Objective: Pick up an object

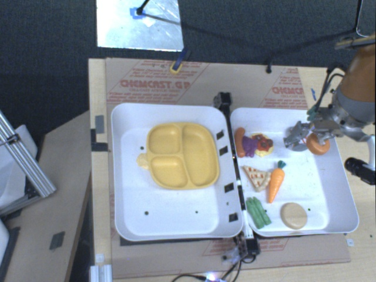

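The right bin (338,184) holds several toy foods. There is a red sausage (239,141), purple grapes (249,146), a red and yellow piece (264,144), a pizza slice (257,177), a carrot (275,183), green beans (257,211) and a beige round biscuit (294,215). My gripper (298,137) hangs over the bin's far right part, reaching in from the right. A round orange fruit (319,145) sits right beside it, partly covered by the gripper body. Whether the fruit is gripped is unclear.
The left bin (129,175) carries a yellow divided plate (179,155). A black divider (232,163) runs between the two bins. Bare white floor lies in the right bin's near right part. A black part (359,169) juts in at the right edge.
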### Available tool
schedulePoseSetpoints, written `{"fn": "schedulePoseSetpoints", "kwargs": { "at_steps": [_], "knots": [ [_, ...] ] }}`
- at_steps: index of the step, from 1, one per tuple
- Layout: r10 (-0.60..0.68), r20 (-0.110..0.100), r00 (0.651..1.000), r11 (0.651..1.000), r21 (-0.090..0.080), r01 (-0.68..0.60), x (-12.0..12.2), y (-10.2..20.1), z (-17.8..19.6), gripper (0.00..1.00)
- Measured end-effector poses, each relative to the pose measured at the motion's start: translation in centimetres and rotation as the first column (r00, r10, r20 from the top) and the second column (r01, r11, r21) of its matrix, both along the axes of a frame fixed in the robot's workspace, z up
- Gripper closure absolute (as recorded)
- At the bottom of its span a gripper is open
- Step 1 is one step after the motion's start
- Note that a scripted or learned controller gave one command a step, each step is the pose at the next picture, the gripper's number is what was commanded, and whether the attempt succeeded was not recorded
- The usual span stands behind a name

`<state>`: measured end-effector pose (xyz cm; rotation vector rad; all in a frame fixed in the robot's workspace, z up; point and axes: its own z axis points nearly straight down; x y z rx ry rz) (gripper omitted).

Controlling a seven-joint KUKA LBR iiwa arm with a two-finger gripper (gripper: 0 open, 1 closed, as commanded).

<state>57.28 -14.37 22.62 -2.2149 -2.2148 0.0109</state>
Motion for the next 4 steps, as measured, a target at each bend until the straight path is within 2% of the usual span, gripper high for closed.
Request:
{"fn": "schedulePoseSetpoints", "kwargs": {
  "at_steps": [1, 2, 3, 4],
  "knots": [
    [0.003, 0.013, 1.000, 1.000, -0.002, -0.003, 0.3, 0.0, 0.7, 0.00],
    [0.001, 0.008, 1.000, 1.000, -0.001, -0.001, 0.6, -0.1, -5.5, 0.00],
    [0.001, 0.007, 1.000, 1.000, -0.001, -0.001, 0.1, -0.3, -11.6, 0.00],
    [0.001, 0.017, 1.000, 1.000, -0.002, -0.001, 0.4, -0.3, -13.7, 0.00]
  ]
}}
